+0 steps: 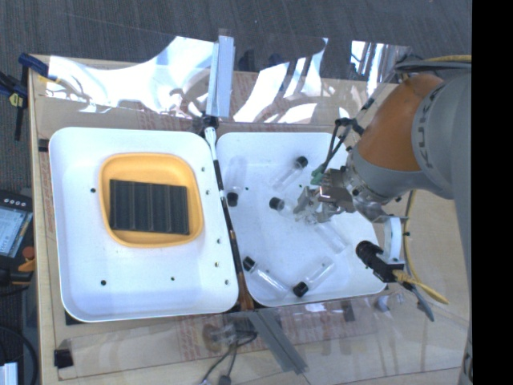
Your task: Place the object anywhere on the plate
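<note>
Pick step in hand: claw (pixel 314 203) low in right white bin (pixel 264 283), grip state unreadable, clear black-capped vials (pixel 288 168) scattered just beside it; next needs a confirmed grasp, then carry far left to the yellow plate (pixel 116 171).

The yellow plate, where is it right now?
The yellow plate lies in the left bin, with a dark ribbed block on it.
</note>
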Controlling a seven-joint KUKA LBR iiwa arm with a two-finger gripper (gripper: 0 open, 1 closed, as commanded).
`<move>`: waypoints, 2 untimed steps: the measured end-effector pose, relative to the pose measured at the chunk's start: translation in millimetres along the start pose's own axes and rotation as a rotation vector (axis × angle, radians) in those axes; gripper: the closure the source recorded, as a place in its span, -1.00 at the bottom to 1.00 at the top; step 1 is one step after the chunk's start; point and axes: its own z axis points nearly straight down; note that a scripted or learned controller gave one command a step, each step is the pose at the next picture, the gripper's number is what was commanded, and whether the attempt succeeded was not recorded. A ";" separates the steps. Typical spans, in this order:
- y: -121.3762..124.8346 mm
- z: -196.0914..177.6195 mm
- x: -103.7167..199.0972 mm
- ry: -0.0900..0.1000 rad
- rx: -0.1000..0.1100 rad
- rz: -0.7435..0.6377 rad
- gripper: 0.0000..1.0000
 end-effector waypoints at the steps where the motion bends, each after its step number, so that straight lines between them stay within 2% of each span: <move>1: 0.0 0.0 0.0 0.000 0.000 0.000 -1.00; 2: -9.9 14.3 66.2 0.000 0.002 -0.254 -1.00</move>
